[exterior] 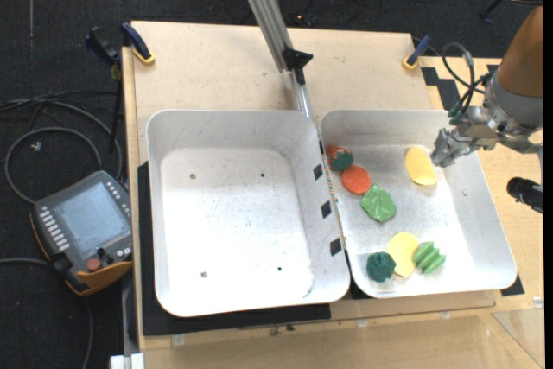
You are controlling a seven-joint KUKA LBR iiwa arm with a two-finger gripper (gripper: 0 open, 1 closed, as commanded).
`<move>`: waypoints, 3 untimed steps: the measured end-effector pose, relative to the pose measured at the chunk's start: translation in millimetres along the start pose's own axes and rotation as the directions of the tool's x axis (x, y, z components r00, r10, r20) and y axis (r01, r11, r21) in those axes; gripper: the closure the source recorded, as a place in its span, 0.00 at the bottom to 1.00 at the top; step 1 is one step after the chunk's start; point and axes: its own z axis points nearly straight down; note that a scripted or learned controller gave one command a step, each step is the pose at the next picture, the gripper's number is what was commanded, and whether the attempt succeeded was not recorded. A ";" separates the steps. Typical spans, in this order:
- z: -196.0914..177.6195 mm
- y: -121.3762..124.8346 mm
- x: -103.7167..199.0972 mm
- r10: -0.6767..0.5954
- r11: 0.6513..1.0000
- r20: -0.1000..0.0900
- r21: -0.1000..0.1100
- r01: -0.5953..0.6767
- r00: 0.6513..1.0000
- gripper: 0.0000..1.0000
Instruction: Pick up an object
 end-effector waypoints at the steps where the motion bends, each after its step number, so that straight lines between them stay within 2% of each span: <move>1: -53.5 1.9 -0.3 -0.001 1.000 0.000 -0.001 0.001 1.000 1.00; 2: -38.5 5.6 55.1 -0.005 1.000 -0.004 0.007 0.006 1.000 1.00; 3: -44.6 14.5 109.0 -0.006 1.000 -0.004 0.005 0.006 1.000 1.00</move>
